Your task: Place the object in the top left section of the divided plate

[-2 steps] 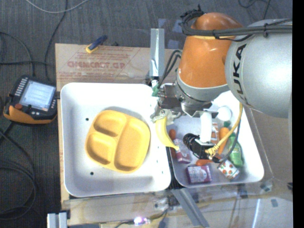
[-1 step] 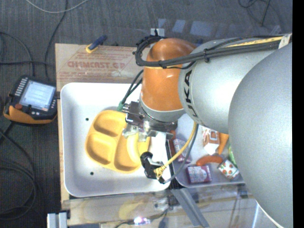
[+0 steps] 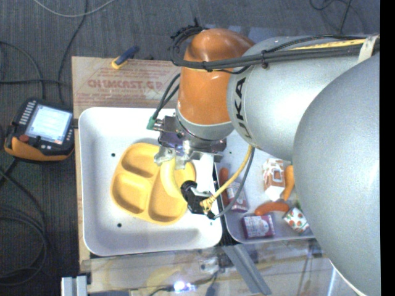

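Camera view: gripper (image 3: 174,159) over plate (image 3: 137,187) in left bin (image 3: 92,165), at plate's upper right rim. Finger state and carried object indiscernible. Advise shifting toward plate's top left section before release, low and centred.

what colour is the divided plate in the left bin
Yellow; the divided plate shows plainly in the camera view.

- Divided plate (image 3: 145,184): you see plain yellow-orange, no pattern.
- Left bin (image 3: 99,165): white; right bin (image 3: 237,230): white.
- Arm (image 3: 321,122): grey, orange band (image 3: 213,73) above the wrist.
- Carrot-shaped item (image 3: 289,182): orange.
- Packet (image 3: 258,226): purple-maroon.
- Small box (image 3: 271,172): white with red-brown print.
- Handheld pendant (image 3: 40,131): orange and black, pale blue screen.
- Board (image 3: 117,85): tan, faded red lettering.
- Floor (image 3: 37,36): dark grey carpet.
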